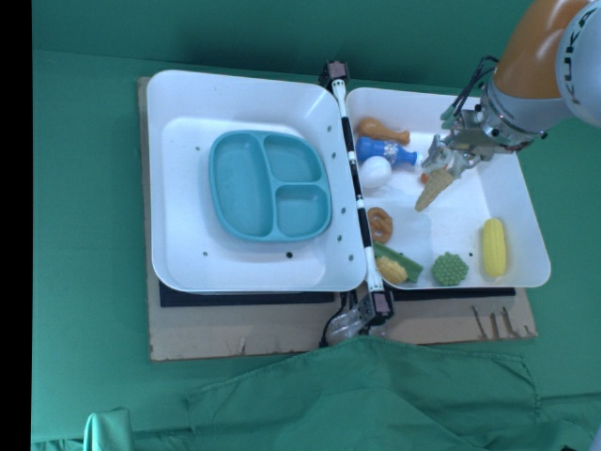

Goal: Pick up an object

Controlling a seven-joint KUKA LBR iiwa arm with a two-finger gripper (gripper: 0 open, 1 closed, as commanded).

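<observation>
Nearest the camera, rumpled green cloth (376, 393) is seen over the bench's front edge, then a cardboard sheet (235, 332) under both bins. Along the right bin's (526, 205) front edge are laid a corn piece with green husk (394, 268), a green bumpy ball (450, 269) and a yellow corn cob (493, 247); a pretzel-like ring (379, 223) sits by its left wall.

Mid-bin, a pale cone-shaped object (433, 190) is held tilted, its top pinched between narrowly set fingers of the gripper (449, 163), probably lifted just off the floor.

Toward the far left corner a white egg (376, 171), a blue bottle (385, 150) and an orange drumstick (382, 131) are scattered.

The left bin (188, 111) holds a teal divided plate (270, 184), centred. Green backdrop beyond.
</observation>
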